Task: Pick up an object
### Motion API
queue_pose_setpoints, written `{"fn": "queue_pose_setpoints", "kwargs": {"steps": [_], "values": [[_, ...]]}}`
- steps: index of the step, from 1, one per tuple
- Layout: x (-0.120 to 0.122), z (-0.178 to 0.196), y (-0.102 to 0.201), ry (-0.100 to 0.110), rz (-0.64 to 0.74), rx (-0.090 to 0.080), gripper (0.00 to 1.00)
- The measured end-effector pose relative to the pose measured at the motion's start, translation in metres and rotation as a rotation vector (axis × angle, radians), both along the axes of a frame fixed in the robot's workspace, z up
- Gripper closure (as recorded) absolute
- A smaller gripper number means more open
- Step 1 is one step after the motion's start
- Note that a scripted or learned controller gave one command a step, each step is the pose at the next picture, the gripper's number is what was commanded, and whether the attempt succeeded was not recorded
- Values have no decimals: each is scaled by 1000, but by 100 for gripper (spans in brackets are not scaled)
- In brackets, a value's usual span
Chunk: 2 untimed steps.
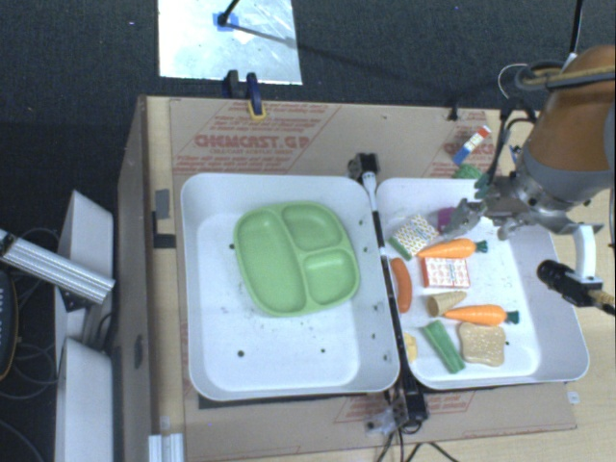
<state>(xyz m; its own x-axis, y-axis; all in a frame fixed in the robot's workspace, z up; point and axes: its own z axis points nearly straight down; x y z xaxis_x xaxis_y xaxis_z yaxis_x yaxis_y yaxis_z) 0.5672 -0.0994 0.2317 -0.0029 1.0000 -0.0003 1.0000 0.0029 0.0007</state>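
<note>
The right bin (558, 354) holds several toy foods. Among them are two orange carrots (448, 249) (476, 314), a red-and-white patterned box (446, 273), a red sausage (402, 284), a green stick (445, 345), a slice of bread (481, 345) and a checked cracker (414, 233). My gripper (470, 214) hangs low over the bin's back part, just above the upper carrot and beside a small purple piece (446, 219). I see nothing held in it.
The left bin (212, 354) bears a green divided plate (296, 258). A metal divider (380, 258) runs between the bins. Small coloured blocks (472, 147) lie on the cardboard behind the right bin. The arm (568, 142) fills the right rear.
</note>
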Motion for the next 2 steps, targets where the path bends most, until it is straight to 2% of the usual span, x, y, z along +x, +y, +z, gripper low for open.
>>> {"fn": "queue_pose_setpoints", "kwargs": {"steps": [1,2], "values": [[79,-110,2,-7,2,-1,0],[88,-126,-15,-2,1,0,0]]}}
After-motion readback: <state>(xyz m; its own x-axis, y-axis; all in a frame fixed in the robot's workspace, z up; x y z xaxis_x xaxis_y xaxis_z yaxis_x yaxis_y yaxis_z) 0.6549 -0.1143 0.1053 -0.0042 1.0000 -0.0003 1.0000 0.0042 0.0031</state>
